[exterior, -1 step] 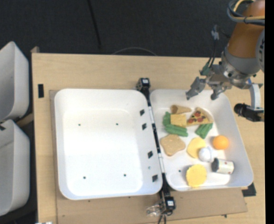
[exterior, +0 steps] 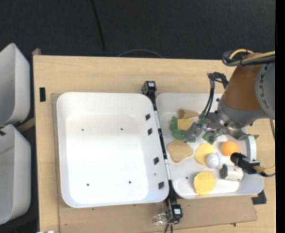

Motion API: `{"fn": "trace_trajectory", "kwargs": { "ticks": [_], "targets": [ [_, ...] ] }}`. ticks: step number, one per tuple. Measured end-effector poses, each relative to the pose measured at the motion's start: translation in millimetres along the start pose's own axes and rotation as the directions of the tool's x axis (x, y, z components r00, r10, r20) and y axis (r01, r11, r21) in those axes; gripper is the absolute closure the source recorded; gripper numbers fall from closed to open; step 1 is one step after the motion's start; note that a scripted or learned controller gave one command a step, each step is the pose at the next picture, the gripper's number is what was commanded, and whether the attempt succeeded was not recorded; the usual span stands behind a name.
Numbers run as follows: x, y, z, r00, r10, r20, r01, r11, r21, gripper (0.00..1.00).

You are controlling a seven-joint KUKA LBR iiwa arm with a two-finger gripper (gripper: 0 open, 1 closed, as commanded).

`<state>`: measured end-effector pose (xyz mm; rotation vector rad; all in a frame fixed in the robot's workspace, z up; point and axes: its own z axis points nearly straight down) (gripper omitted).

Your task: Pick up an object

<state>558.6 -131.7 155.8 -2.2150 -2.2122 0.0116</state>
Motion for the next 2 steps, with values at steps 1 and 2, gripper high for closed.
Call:
{"fn": "trace_trajectory", "kwargs": {
  "ticks": [1, 2],
  "targets": [
    [36.4, 39.2, 44.4, 1.0, -0.006, 0.003, 0.006, 1.0, -0.014, 0.0],
    [32.9, 99.3, 53.1, 1.0, 0.001, 0.001, -0.001, 1.0, 0.015, 0.0]
  ]
}}
